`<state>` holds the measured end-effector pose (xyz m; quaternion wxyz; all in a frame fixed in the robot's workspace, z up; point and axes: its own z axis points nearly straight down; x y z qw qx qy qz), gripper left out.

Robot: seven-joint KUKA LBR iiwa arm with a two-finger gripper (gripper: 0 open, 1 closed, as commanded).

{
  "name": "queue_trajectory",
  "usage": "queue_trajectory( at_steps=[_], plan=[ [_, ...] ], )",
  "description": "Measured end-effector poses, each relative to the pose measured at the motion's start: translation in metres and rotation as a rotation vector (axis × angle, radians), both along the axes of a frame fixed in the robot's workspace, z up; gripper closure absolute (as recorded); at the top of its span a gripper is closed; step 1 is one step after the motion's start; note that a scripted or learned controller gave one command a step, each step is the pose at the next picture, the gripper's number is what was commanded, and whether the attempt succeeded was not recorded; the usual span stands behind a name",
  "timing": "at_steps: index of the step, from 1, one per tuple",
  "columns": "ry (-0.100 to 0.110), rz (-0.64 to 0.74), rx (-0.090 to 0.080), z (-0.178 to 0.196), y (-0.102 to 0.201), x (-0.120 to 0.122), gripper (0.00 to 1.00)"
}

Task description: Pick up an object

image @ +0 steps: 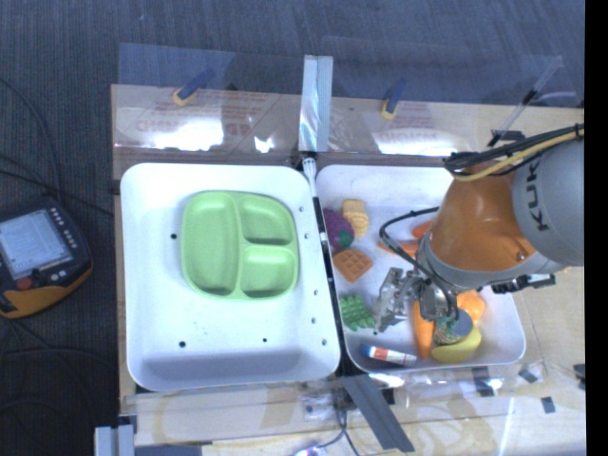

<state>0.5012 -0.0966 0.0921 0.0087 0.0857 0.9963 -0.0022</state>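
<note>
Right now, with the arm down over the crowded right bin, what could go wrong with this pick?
1. The gripper hangs amid tightly packed toy food; the green piece and waffle lie close by, so it may nudge them or catch two at once.
2. The small tube lies beside the bin wall, leaving little room for a grasp.
</note>
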Motion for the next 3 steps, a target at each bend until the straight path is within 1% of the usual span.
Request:
queue_trajectory(
  at_steps=[1,2,3],
  plan=[
    [0.001,0.002,0.002,-0.001,0.001,0.0,0.0],
    [-0.001,-0.193,0.006,-0.002,-0.028,0.114,0.0],
    [0.0,-0.247,0.005,-0.002,-0.006,0.11,0.0]
  ],
)
